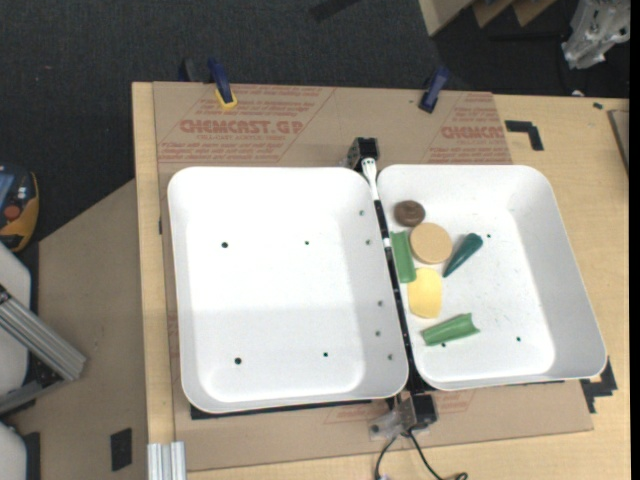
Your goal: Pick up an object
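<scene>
- Camera view: two white bins side by side, left bin [270,308] and right bin [545,278].
- Six objects, all in the right bin, clustered near its left wall.
- Count: one brown disc [409,213], one tan disc [431,243], one yellow piece [426,294], one green bar [402,258], one green wedge [448,329], one teal cone [462,255].
- Probable gripper [597,26] at top right corner, well apart from the bins; opening width impossible to tell.
- Risk: tan disc touching or overlapping its neighbours; crowding likely to cause a double grab or a push-away.
- Risk: green bar just beside the wall; possible rim strike.
</scene>
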Robot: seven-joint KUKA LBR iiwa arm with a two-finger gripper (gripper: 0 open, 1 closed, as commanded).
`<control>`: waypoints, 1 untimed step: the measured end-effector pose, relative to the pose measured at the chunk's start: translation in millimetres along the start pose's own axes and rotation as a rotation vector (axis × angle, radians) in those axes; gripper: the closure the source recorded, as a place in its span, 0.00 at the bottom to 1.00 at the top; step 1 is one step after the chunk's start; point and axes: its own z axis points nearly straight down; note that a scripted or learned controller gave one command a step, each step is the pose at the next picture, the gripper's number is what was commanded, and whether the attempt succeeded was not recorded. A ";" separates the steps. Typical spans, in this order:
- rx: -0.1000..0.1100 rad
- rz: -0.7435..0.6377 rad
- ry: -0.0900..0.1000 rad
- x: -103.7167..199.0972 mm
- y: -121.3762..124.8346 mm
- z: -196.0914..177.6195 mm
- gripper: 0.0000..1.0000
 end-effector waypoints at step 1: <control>0.000 0.001 0.000 47.4 -6.5 0.0 1.00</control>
